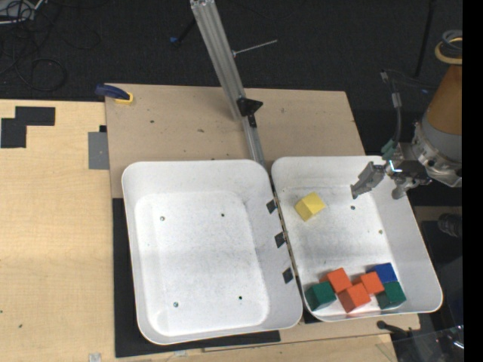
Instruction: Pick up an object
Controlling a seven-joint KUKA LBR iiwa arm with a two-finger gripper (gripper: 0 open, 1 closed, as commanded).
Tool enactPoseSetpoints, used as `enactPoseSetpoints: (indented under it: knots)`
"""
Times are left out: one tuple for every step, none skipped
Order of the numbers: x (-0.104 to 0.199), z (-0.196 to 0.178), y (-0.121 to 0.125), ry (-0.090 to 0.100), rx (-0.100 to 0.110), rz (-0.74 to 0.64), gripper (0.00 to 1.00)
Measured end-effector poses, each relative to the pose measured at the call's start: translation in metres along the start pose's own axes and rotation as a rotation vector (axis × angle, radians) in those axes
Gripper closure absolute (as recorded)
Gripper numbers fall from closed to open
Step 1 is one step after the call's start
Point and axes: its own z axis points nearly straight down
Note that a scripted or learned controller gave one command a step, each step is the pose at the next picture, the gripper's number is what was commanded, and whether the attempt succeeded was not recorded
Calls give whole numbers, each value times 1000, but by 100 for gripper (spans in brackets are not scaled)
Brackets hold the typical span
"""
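Yellow block (309,207) near gripper (381,185)

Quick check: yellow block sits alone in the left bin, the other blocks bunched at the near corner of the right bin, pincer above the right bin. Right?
Not quite. The camera view shows the yellow block alone in the right bin, not the left. The rest holds: the other blocks bunch at that bin's near corner, and the pincer is above it.

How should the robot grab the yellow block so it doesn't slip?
Probably from straight above, closing on two opposite flat sides of the yellow block. It sits alone on the right bin's floor, turned at an angle, apart from the other blocks, so the gripper would need to turn to match its sides.
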Motion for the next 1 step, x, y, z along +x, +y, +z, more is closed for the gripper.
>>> enactPoseSetpoints:
  knots:
    - [-1, -2, 0, -1, -4, 2, 0]
